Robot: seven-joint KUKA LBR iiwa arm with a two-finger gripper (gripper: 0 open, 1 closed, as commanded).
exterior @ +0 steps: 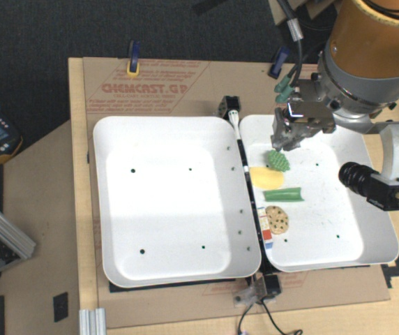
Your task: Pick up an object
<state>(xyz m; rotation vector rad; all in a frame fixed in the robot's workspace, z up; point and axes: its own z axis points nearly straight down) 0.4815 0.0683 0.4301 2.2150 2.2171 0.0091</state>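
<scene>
Fingers (283, 144) hang just above a green toy (278, 161) in the right bin (367, 253), likely lining up a grab; whether they are spread or clenched, I cannot tell.

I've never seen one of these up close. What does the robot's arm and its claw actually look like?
The arm is a thick rounded tube, grey, with a broad orange band above the wrist. Black cables run alongside it. At its end sits a small grey metal gripper of blocky parts, with a teal piece on its side.

The brown cardboard sheet (151, 82) under the bins bears faded red lettering reading roughly "CHEMCAST GP" near its far edge.
</scene>
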